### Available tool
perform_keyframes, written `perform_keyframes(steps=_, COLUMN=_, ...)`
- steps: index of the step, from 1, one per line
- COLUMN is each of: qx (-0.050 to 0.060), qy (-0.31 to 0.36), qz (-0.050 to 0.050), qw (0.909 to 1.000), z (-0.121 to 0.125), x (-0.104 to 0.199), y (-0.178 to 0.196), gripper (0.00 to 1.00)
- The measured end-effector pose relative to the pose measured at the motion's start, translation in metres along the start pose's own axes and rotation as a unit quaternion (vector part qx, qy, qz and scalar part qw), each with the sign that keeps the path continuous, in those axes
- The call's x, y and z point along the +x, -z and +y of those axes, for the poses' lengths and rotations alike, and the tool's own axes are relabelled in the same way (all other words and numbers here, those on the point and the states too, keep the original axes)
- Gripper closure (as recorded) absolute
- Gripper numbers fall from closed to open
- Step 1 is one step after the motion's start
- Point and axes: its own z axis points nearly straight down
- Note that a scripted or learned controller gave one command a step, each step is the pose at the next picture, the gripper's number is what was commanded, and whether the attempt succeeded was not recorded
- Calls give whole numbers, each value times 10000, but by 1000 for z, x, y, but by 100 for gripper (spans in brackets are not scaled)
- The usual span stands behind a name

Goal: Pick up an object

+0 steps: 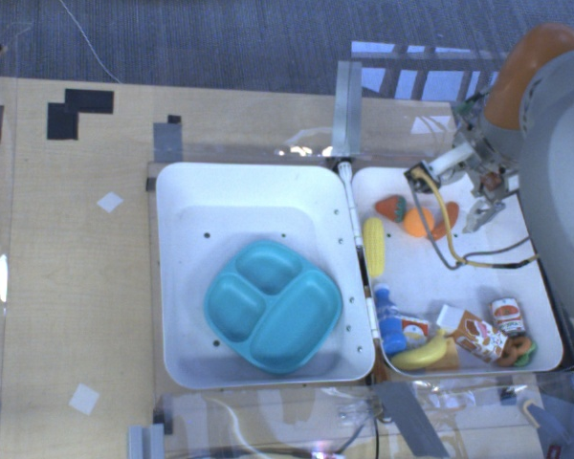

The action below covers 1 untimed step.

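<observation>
My gripper (480, 208) hangs over the right bin (545, 347), nothing visibly between its fingers, spread or pressed I cannot tell; the orange toy carrot (419, 216) lies just beside it, leftward; grasping and lifting remain.

We have one fixed camera, mounted above the bench (77, 256) and looking down at a slant. Both white bins fit fully in frame: left bin (182, 285) and right bin (545, 342) side by side, with bench surface and dark floor beyond the top edge. Moderate standoff, not close-up. The arm (555, 103) enters from our right; the gripper (478, 204) sits over the right bin's far end, the left bin well to its left.
</observation>
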Motion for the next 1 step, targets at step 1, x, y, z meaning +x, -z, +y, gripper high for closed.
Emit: perform_keyframes(steps=1, qx=-24, qy=534, qz=46, qw=9986, z=2, x=-30, y=-64, gripper=0)
